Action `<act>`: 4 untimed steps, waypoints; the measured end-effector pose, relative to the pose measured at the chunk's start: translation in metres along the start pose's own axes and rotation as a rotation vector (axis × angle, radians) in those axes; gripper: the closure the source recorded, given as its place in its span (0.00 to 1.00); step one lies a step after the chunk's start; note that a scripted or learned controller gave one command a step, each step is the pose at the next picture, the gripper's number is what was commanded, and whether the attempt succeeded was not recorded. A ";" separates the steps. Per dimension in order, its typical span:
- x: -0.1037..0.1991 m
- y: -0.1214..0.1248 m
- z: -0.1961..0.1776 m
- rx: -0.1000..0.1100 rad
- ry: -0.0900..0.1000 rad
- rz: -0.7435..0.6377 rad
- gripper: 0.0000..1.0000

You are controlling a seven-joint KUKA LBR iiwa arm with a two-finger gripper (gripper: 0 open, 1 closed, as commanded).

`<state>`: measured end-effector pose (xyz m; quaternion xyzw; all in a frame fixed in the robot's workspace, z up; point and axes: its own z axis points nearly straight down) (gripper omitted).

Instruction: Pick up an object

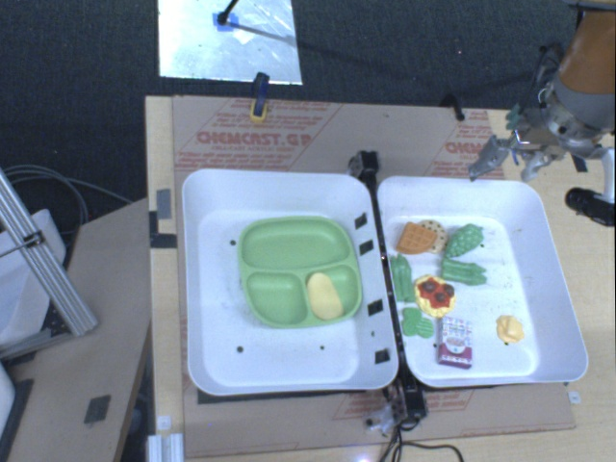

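- Gripper (510,159): fingers spread apart with nothing between them, hovering over the far rim of the right bin (555,248).
- Toys lie loose in that bin, all nearer the camera than the gripper: waffle (418,238), green pieces (464,258), pizza slice (435,295), red-and-white carton (455,343), small yellow piece (509,329).

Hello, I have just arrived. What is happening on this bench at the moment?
A grey robot arm with an orange band reaches in from the right. Its tool hovers open above the far edge of the right bin and holds nothing. That bin contains small toy foods: a waffle, green vegetables, a small pizza, a red and white packet and a yellow piece. The left bin holds a green divided plate with a yellow item in one compartment. Nothing has been picked up yet.
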<state>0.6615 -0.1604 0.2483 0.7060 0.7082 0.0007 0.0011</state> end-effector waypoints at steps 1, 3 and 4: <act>0.033 -0.061 0.169 0.006 0.002 0.001 0.00; 0.034 -0.161 0.152 -0.001 0.001 0.002 1.00; 0.117 -0.153 0.029 -0.010 0.002 -0.010 1.00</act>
